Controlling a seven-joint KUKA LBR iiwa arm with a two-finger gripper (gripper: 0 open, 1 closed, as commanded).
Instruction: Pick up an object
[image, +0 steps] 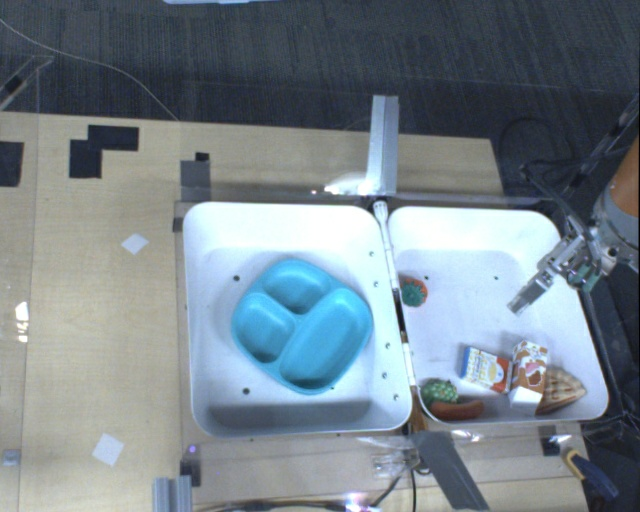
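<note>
The pale wooden surface (90, 330) carries two white bins, with dark carpet (300, 50) beyond. The claw (528, 294) hangs over the right bin (480, 250); whether it is released or clenched, I cannot tell.

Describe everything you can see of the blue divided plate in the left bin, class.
The blue divided plate is a light blue, smooth, plastic-looking dish with rounded corners and three compartments: two smaller ones toward the upper left and one larger at the lower right. All three look empty. It lies flat and right side up, turned at an angle, near the middle of the left bin, resting on the bin's white floor. Nothing else touches it.
</note>
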